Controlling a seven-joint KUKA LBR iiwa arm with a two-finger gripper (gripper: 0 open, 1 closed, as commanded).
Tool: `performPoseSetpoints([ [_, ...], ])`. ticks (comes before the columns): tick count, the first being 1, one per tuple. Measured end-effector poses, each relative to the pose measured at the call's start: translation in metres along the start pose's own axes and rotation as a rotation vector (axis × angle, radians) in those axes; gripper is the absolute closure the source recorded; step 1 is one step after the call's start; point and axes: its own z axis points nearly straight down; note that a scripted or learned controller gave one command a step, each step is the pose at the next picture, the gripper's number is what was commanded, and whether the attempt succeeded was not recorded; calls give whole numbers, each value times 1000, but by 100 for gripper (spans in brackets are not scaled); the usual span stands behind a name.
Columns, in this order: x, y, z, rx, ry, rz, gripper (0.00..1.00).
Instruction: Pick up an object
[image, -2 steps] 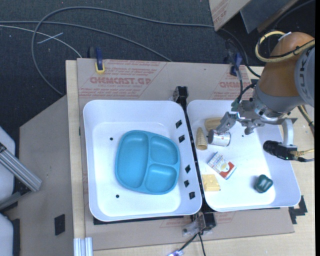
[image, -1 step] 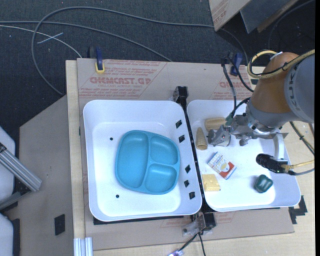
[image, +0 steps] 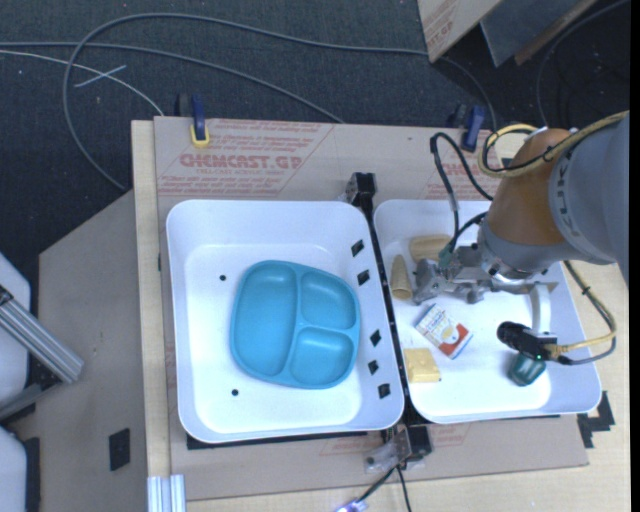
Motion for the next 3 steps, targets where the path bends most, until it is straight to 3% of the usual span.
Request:
performPoseSetpoints([
  [1,0,2,-14,-6,-1,0,100],
  [3,-1,19,-108,-13,-3,-1,100],
])
